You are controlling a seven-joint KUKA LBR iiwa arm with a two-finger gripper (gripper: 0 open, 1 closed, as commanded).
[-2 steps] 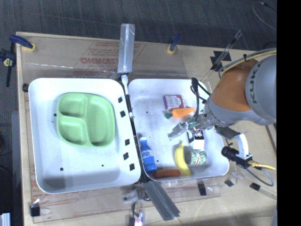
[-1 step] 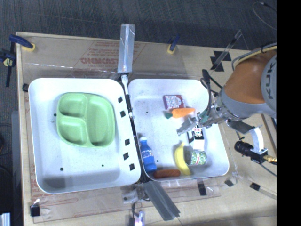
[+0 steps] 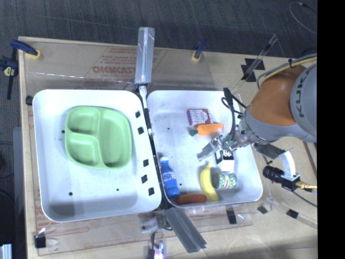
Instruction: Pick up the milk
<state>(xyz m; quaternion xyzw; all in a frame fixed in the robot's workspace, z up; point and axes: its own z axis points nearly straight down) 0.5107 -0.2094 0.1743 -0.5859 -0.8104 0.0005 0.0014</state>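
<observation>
Pickup isn't done yet: nothing is lifted, and the claw point(image 3: 207, 150) hangs low in the right bin point(image 3: 178, 104), can't tell if it's wide or pinched. Left to right: one green tray point(image 3: 98, 137), one blue bottle point(image 3: 169, 177), one sausage point(image 3: 191, 198), one banana point(image 3: 207, 182), one can point(image 3: 225, 181). Further back sits one carrot point(image 3: 209, 128) touching one dark-red carton point(image 3: 198, 115), probably the milk, just behind the claw.

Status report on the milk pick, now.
Pincer low in right bin, nothing visibly held. Milk lying near far wall, untouched. Carrot between pincer and milk.
</observation>
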